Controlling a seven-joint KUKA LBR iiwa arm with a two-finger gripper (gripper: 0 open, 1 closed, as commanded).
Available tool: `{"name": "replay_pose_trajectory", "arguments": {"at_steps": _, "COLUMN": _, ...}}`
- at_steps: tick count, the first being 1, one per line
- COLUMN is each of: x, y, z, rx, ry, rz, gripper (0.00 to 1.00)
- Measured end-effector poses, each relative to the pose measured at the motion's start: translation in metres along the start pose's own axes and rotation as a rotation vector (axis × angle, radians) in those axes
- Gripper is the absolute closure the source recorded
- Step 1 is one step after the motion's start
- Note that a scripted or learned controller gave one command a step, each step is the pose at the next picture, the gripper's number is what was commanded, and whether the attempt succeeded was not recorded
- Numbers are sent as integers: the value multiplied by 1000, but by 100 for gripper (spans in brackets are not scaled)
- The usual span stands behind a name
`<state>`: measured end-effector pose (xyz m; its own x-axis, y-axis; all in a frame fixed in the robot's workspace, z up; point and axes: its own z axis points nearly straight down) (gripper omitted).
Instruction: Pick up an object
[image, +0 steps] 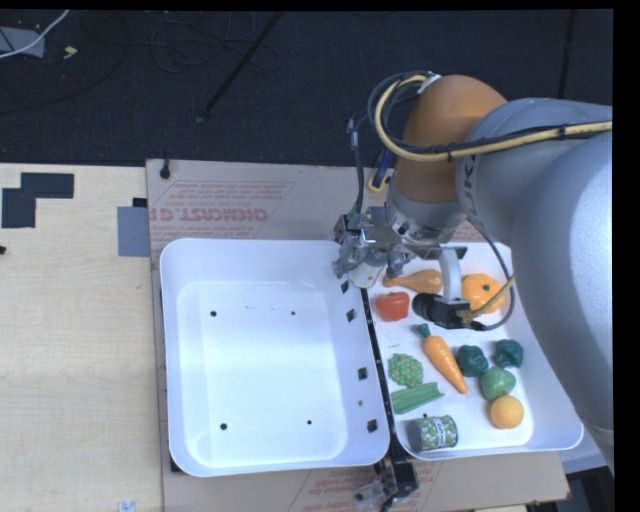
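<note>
Plastic toy food sits clustered in right bin (560, 420): red pepper (392, 305), carrot (443, 362), orange (507, 411), green can (434, 432), broccoli (472, 359). Arm comes in from right, wrist bent down, gripper (362, 255) above the divider by the pepper, at the bins' far edge. Can't tell gripper state. Left bin (190, 360) has open room.

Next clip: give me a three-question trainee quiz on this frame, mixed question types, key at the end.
1. True or false: the carrot lies in the left bin.
2. Which item sits nearest the right bin's front edge? A) green can B) red pepper C) carrot
3. Fill in: the gripper is above the ___ corner of the right bin.

Key: 1 false; 2 A; 3 back left.
</note>
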<state>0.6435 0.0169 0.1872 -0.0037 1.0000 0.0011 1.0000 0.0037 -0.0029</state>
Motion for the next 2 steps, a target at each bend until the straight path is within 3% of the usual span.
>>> {"name": "replay_pose_trajectory", "arguments": {"at_steps": 1, "x": 35, "y": 2, "z": -186, "rx": -19, "ry": 1, "rz": -1, "gripper": 100}}
{"name": "replay_pose_trajectory", "arguments": {"at_steps": 2, "x": 53, "y": -46, "z": -11, "rx": 19, "ry": -2, "rz": 5, "gripper": 100}}
